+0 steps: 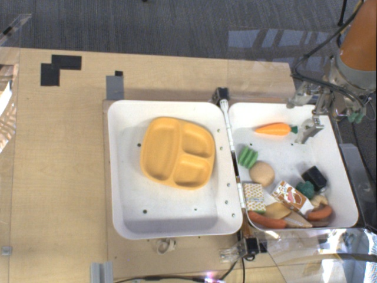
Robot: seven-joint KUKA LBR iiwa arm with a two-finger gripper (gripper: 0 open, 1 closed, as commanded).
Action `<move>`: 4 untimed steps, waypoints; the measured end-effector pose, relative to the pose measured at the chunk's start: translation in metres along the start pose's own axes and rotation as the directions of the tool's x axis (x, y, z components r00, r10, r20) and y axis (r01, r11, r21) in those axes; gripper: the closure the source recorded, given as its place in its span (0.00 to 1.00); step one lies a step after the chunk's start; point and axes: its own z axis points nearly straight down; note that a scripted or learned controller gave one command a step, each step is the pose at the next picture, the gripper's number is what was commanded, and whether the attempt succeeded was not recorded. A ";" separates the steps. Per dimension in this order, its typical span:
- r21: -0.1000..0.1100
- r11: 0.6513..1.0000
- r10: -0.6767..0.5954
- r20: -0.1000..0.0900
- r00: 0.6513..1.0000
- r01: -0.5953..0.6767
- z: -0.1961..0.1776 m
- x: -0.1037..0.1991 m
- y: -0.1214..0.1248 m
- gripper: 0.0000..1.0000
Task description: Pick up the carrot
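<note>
Over the far right corner of the right bin, my gripper hangs at the end of my arm, which comes in from the right side. Its grey fingers point down toward the bin floor, and one lighter fingertip is seen just beside the green end of the carrot. Nothing sits between the fingers, so I am holding nothing. How wide the fingers stand, I cannot tell from this angle, because cables and the wrist parts cover them partly.

The carrot lies flat on the white floor in the far part of the right bin, apart from the other things. It is orange, long and smooth, with its thin tip to the left and its small green top to the right, toward my gripper. I cannot tell if the fingertip touches it or only stands close.

Nearer in the same bin are a green ribbed piece, a round beige ball, a black block and a pile of small food toys along the near wall. The left bin carries a yellow divided plate. Both bins rest on the table.
</note>
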 end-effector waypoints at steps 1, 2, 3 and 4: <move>0.002 0.990 0.138 -0.011 0.990 -0.138 0.189 -0.061 -0.033 0.00; 0.001 0.947 0.321 0.000 0.947 -0.321 0.197 -0.040 -0.066 0.00; -0.001 0.763 0.646 0.002 0.763 -0.646 0.166 -0.057 -0.038 0.00; 0.007 0.680 0.733 -0.007 0.680 -0.733 0.198 -0.054 -0.040 0.00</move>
